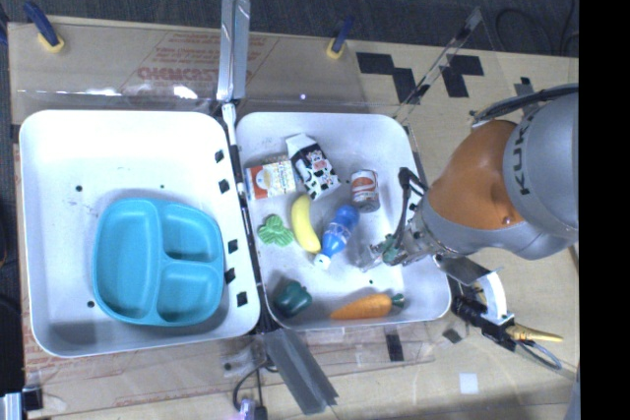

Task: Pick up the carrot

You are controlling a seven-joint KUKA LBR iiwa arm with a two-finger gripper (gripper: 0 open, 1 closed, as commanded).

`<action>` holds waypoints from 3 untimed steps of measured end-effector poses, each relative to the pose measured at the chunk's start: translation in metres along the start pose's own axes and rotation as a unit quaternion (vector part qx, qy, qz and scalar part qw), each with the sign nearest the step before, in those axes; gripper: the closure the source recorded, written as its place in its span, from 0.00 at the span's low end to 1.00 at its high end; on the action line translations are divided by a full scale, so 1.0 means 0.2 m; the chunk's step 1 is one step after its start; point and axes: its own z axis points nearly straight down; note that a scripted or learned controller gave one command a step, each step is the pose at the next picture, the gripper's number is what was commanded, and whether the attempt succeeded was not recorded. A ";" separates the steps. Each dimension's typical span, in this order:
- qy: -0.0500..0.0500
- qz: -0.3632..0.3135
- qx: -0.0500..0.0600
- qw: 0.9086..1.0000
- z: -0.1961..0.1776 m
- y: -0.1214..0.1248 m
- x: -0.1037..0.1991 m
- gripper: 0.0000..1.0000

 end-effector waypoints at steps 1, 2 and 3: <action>0.000 0.000 0.000 1.000 0.00 0.00 0.00 0.00; -0.001 0.045 -0.002 0.999 -0.45 0.09 0.09 0.00; -0.001 -0.014 -0.001 1.000 0.05 -0.01 -0.03 0.00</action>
